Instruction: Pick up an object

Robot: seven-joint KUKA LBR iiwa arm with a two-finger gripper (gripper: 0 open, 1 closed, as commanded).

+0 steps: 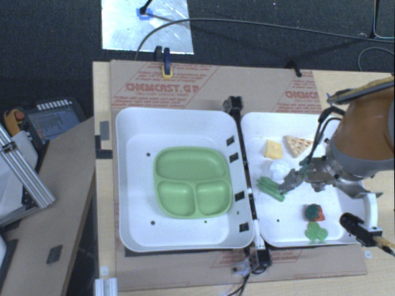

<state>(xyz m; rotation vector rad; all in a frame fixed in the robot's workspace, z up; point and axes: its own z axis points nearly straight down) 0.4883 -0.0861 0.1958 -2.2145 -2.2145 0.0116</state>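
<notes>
Nearest target: the green bar-shaped toy (270, 188) in the right bin (345, 128), near its left wall, lying at a slant. It looks like light, stiff plastic, likely slick; pinch it across the narrow width, mid-length. Your tool (289, 182) sits right at its upper end, and I cannot tell the tool's state. A white lump (279, 170) is just beside it, yellow block (273, 149) and pizza-slice wedge (299, 145) behind. The left bin (133, 128) holds a green divided tray (191, 182).

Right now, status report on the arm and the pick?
Gripper low in right bin, at green piece. White piece touching alongside. No hold seen.
</notes>
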